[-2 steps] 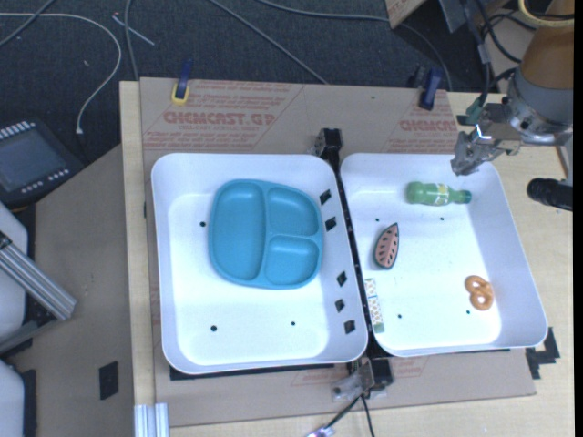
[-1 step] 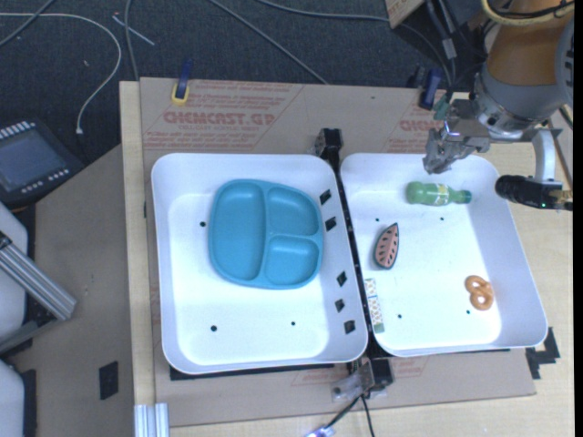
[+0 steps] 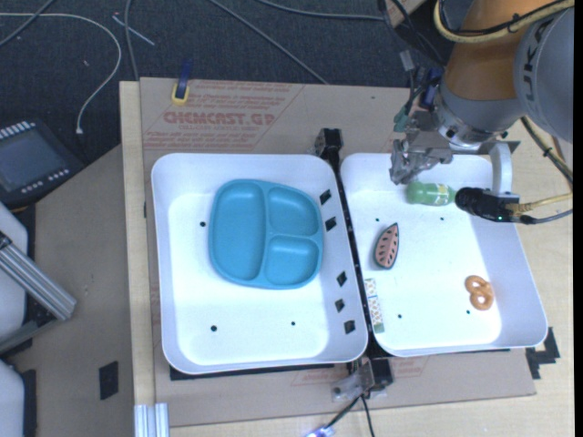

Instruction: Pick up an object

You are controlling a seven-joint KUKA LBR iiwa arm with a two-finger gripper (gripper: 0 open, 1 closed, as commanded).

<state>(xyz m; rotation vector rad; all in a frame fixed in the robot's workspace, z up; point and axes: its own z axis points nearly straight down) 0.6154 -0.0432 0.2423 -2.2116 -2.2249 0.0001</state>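
At the far edge of the right bin (image 3: 510, 271), toward its far left corner, the gripper (image 3: 414, 167) hangs low over a small green bottle (image 3: 430, 193) lying on its side on the bin floor. The bottle sits just at the fingertips, partly tucked beneath them, which suggests it is the thing chosen for the pick. Whether the jaws are spread or closed cannot be told from this slanted view, since the wrist and its cabling crowd the fingers; nothing is visibly caught between them, so no grasp can be claimed.

The arm (image 3: 496, 44) leans in over the bin's far right corner, likely because that is the shortest reach to a target so close to the far wall. That wall may leave little room for one finger to pass behind the bottle, and a rounded bottle lying flat could roll away under a glancing touch.

Other candidates lie apart on the same floor: a brown leaf-shaped piece (image 3: 386, 245) near the left wall, a pretzel (image 3: 479, 292) toward the near right corner, and a small packet (image 3: 373, 302) along the near left edge. The left bin (image 3: 182, 335) holds a blue divided plate (image 3: 264, 233) at its middle.
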